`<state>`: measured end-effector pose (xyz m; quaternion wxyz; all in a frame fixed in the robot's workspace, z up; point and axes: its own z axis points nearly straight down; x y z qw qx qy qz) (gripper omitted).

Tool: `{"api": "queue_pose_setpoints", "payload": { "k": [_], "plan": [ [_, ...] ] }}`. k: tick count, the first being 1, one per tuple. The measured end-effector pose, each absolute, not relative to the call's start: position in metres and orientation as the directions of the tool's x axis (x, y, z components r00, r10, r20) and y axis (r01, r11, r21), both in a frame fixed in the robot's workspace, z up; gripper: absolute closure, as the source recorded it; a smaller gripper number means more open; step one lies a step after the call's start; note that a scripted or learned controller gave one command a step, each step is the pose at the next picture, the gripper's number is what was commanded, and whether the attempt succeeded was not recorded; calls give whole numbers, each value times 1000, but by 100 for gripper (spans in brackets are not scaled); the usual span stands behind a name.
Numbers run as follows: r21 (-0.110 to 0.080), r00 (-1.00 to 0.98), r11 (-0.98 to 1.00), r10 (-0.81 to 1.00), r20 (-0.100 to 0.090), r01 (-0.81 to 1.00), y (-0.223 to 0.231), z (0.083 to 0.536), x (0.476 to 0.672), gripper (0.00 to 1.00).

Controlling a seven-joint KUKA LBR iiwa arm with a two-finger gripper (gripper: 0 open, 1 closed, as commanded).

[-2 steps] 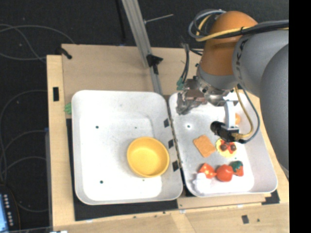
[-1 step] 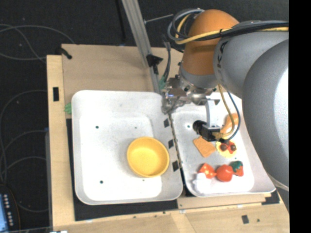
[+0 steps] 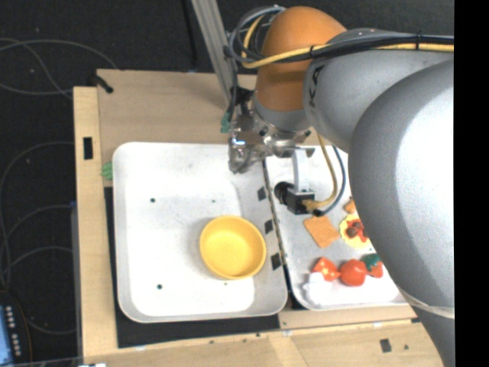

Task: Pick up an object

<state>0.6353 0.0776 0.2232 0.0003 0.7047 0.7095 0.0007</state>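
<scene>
Looking down past the grey arm (image 3: 397, 128) and its orange band (image 3: 294, 52), we find the gripper (image 3: 241, 159) hanging over the far right part of the left bin (image 3: 137, 205), close to the divide between the two bins. We cannot tell how its jaws stand; the wrist and a tangle of cables (image 3: 321, 189) crowd that spot, and we see nothing clearly held there.

Below the gripper and slightly to its left, well apart from it, a yellow bowl (image 3: 232, 247) sits upright on the left bin's floor, near that bin's near right corner. We count it as the only thing resting in that bin.

To the gripper's right and lower lies the right bin (image 3: 306, 300), most of it covered by the arm. In the part we can see, an orange flat square piece (image 3: 322, 231) lies nearest the gripper. Beyond it, a yellow item with red spots (image 3: 354, 229) is half hidden under the arm's edge. Further down, a small red and orange piece (image 3: 325, 267) sits just beside a red tomato-like item (image 3: 353, 272) with a bit of green at its right side. We cannot make out what else that bin holds, since the arm cuts off its far and right portions.
</scene>
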Motion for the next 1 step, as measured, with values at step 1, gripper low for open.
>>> {"api": "queue_pose_setpoints", "payload": {
  "k": [1],
  "plan": [
    [0,-4,4,1000,-2,1000,74,223,635,0]
  ]
}}
